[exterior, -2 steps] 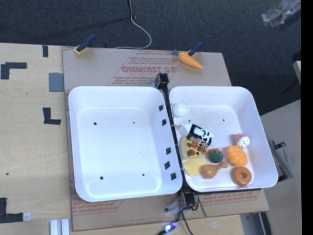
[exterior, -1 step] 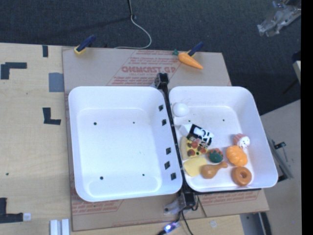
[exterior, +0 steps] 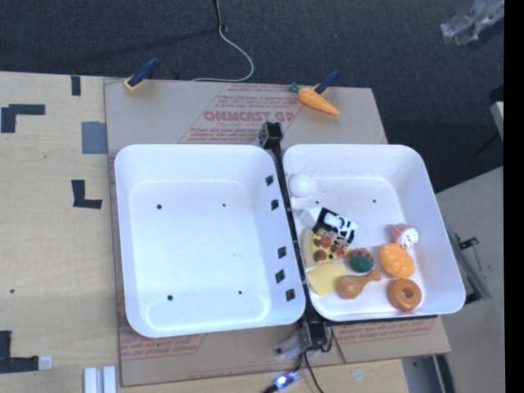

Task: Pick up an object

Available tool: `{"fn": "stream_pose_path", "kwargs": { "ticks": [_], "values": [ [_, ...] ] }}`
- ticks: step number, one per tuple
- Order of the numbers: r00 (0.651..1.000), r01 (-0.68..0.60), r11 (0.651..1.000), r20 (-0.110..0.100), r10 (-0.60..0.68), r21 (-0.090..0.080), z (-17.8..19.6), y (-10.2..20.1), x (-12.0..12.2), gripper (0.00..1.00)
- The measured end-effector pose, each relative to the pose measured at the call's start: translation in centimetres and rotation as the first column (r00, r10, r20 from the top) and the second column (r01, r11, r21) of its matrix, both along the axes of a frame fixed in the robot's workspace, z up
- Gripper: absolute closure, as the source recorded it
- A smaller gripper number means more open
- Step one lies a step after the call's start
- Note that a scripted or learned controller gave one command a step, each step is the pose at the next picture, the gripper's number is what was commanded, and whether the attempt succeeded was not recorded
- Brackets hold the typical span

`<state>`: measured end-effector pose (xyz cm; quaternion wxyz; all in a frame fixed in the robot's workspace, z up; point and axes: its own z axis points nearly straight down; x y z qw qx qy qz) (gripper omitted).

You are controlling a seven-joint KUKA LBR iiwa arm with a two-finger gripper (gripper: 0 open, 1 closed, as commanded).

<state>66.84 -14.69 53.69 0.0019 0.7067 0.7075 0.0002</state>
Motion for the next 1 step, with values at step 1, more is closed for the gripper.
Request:
{"fn": "stream_pose_path", "kwargs": {
  "ticks": [1],
  "values": [
    [1.000, 0.001, 1.000, -0.004, -0.001, 0.001, -2.31, 0.01, 0.00, 1.00]
  ]
}}
